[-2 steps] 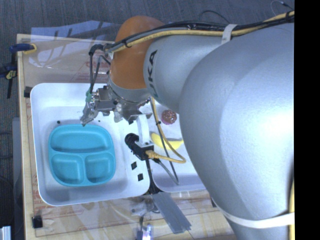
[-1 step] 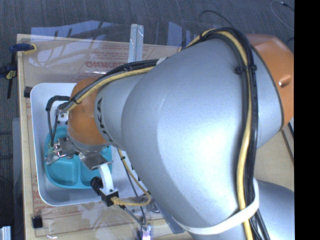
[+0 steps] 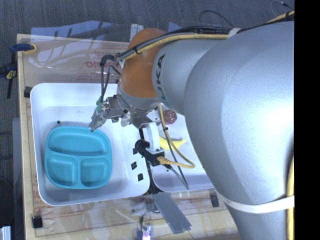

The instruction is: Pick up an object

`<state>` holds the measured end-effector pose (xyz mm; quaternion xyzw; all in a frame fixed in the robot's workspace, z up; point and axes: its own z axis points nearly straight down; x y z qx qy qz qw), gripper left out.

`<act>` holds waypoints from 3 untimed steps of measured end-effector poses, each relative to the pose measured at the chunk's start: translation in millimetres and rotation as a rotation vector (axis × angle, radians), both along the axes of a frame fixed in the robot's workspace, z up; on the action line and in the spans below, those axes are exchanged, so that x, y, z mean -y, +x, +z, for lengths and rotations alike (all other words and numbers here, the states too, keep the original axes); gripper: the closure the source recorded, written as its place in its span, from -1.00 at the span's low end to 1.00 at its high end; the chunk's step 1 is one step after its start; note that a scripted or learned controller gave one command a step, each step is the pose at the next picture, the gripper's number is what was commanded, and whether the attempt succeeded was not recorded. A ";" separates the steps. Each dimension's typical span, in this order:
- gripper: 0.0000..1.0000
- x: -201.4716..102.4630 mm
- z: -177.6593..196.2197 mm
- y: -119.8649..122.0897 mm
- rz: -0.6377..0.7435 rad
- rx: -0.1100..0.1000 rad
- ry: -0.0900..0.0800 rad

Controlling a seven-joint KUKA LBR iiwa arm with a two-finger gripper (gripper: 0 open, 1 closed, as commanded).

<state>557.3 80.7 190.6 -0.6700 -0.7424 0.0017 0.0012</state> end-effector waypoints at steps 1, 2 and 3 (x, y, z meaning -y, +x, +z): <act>-1.00 -38.3 37.3 -3.8 -0.142 -0.002 -0.001; -1.00 -8.0 -1.9 12.4 -0.133 -0.005 -0.002; -1.00 65.5 -0.6 99.0 0.074 0.001 0.001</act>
